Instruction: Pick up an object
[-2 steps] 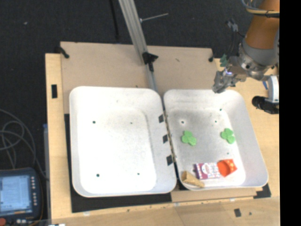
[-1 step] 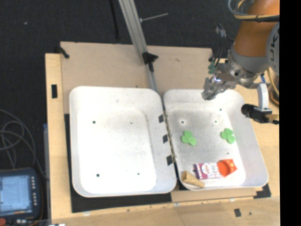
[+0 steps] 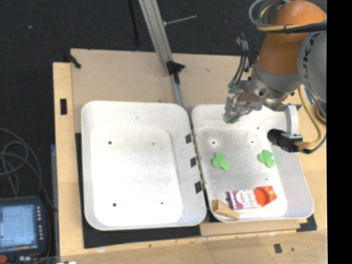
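My gripper point(image 3: 233, 114) hangs over the far edge of the right bin point(image 3: 242, 142), fingers pointing down, with nothing seen between them. Two green clover-shaped pieces lie in the right bin, one near the middle point(image 3: 220, 161) and one further right point(image 3: 267, 158). Along the bin's near edge sit a purple and white packet point(image 3: 242, 199), a red-orange object point(image 3: 265, 196) touching its right end, and a tan piece point(image 3: 224, 208) at the near left corner. The gripper is well apart from all of them.
The left bin point(image 3: 137, 164) lies beside the right one, joined by black clips point(image 3: 195, 161). A slanted metal pole point(image 3: 159, 37) rises behind the bins. A black cable and connector point(image 3: 283, 139) hang over the right bin's right side.
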Robot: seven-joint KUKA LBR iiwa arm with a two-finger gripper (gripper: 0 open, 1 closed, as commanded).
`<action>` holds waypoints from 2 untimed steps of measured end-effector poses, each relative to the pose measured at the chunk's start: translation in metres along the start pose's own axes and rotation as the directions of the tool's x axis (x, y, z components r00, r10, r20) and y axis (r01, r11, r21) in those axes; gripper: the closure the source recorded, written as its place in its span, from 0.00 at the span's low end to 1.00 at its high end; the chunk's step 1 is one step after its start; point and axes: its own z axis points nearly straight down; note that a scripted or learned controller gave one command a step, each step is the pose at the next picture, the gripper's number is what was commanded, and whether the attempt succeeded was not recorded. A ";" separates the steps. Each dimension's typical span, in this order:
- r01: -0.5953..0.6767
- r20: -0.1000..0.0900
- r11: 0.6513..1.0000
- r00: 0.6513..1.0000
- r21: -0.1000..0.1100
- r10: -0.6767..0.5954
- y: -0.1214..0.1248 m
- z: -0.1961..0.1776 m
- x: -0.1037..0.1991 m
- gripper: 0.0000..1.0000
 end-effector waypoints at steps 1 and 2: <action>0.001 -0.001 1.000 1.000 0.000 -0.001 -0.025 -0.005 0.044 1.00; 0.000 0.000 1.000 1.000 0.001 0.000 -0.046 0.012 0.087 1.00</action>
